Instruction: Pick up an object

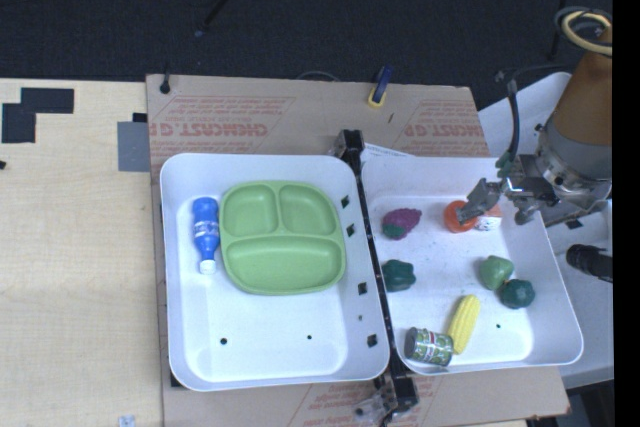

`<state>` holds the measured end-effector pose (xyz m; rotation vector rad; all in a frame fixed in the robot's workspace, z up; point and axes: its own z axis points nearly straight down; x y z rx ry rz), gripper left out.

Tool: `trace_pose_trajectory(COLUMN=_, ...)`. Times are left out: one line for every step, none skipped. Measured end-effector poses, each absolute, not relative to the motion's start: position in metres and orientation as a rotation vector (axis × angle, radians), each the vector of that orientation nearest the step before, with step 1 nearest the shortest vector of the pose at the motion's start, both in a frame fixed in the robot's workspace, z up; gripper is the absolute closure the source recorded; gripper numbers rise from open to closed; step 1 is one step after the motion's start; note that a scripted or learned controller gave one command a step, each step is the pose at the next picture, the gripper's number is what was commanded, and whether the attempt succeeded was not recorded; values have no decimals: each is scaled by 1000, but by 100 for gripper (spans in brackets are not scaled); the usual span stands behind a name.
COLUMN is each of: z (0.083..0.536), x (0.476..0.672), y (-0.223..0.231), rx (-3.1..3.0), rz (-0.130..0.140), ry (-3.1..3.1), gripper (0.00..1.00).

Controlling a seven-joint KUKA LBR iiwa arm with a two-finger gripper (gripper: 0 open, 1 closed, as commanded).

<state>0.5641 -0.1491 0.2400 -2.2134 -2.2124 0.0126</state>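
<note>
Cardboard-covered bench (250,120), two white bins (200,335), dark floor.

Orange-banded arm (585,105), grey wrist, black cables

The bench (70,295) has a pale wood-grain top; a sheet of printed cardboard (290,120) lies flat on it; two shallow white bins rest side by side on the cardboard, the left bin (260,360) and the right bin (555,345), their inner rims touching.
</note>
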Motion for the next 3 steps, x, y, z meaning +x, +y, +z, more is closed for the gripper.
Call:
trace_pose_trajectory(z=246, x=566, y=-149, rx=-2218, rz=2, ry=-2220, gripper=0)
trace_pose_trajectory(z=202, x=566, y=-149, rx=-2215, rz=6, ry=-2219, gripper=0)
trace_pose_trajectory(z=138, x=563, y=-149, rx=-2214, rz=8, ry=-2217, gripper=0)
